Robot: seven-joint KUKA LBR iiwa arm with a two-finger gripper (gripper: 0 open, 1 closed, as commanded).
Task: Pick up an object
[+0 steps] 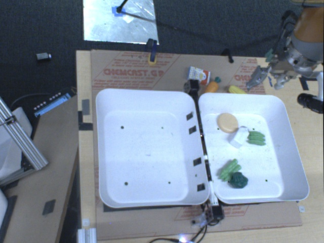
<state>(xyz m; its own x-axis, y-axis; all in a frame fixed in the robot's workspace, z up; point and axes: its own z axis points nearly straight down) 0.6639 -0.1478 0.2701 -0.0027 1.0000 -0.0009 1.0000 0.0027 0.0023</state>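
The right bin (291, 135) holds a tan round disc (227, 121), a small white block (237, 138), a light green pod (256, 137), a light green ribbed piece (229, 168) and a dark green broccoli-like lump (238, 180). My gripper (267, 81) hangs beyond the far right corner of that bin, over the cardboard, apart from all these objects. Its two fingers are spread, so it is open with nothing between them.
The left bin (104, 135) lies beside the right one, joined by a black hinge strip (198, 146). Behind the bins on the cardboard lie a small white and red item (197, 74), an orange piece (212, 87) and a yellow piece (236, 90). A metal sheet (101, 14) lies on the floor.
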